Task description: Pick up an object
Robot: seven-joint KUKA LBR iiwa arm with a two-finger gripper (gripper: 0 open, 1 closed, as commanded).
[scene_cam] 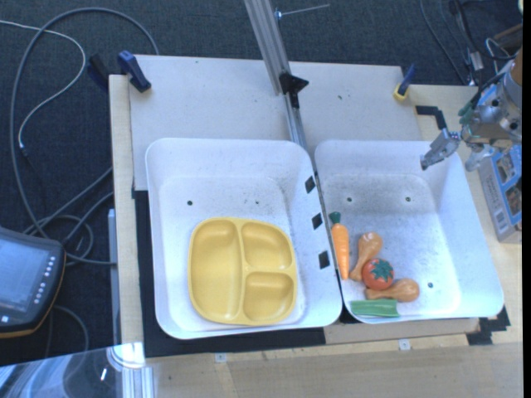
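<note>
It looked like a robotics lab: a plain bench [249, 98] on dark carpet [58, 139], loose cables [50, 65] trailing across the floor, blue clamps [133, 69] at the board's corners, and a handheld control pendant [25, 280] nearby.

No readable txt, labels, brand marks or nos. anywhere. The dark screen device [25, 280] at left edge shows a blank grey face w/ a row of small buttons, none legible. A blue-printed item [504, 191] at right edge beside the right bin [465, 222] carries some print (too small and blurred to make out).
</note>
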